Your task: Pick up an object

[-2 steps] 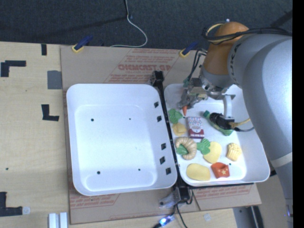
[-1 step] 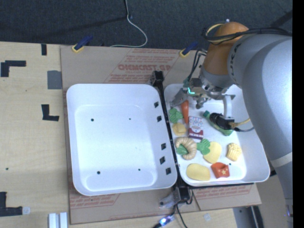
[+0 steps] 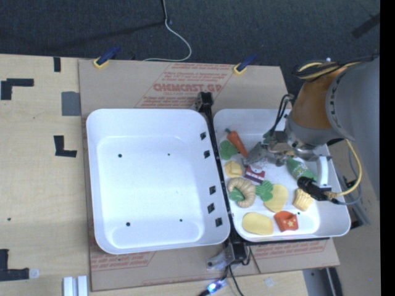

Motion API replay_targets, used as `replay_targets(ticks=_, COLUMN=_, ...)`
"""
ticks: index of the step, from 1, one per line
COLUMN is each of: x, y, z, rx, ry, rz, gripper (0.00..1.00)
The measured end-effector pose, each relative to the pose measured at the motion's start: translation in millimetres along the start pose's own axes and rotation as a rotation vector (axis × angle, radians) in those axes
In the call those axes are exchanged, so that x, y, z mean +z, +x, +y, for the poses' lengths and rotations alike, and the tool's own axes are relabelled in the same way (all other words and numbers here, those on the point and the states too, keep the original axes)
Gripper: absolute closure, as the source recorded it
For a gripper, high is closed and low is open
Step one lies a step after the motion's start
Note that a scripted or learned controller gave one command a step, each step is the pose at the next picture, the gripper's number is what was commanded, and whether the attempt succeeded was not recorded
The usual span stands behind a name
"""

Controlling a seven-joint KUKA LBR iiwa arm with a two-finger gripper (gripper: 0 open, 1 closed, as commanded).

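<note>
The right bin (image 3: pixel 327 230) holds several toy foods: a carrot (image 3: pixel 235 141), a green leafy piece (image 3: pixel 228 150), a croissant (image 3: pixel 242 190), a yellow lemon-like piece (image 3: pixel 257 223), a red piece (image 3: pixel 286 221), a pale yellow piece (image 3: pixel 276 197) and a green bottle (image 3: pixel 297 167). My gripper (image 3: pixel 258 160) reaches down into this bin from the right, its tip near the red-and-white item (image 3: pixel 254 176) at the bin's middle. The fingers are blurred among the objects.
The left bin (image 3: pixel 99 128) sits beside the right one, with a black divider clip strip (image 3: pixel 213 165) between them. Both rest on a cardboard sheet (image 3: pixel 179 85). A cable (image 3: pixel 176 32) runs across the dark floor behind.
</note>
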State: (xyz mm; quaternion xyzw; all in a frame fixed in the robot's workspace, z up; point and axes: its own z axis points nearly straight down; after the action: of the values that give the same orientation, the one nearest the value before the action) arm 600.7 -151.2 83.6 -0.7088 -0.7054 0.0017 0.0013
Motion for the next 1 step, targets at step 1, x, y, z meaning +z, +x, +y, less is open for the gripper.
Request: replay_targets(ticks=1, x=-1.8, y=47.0, z=-51.5, rx=-0.004, ry=-0.006, rz=-0.003, gripper=0.00)
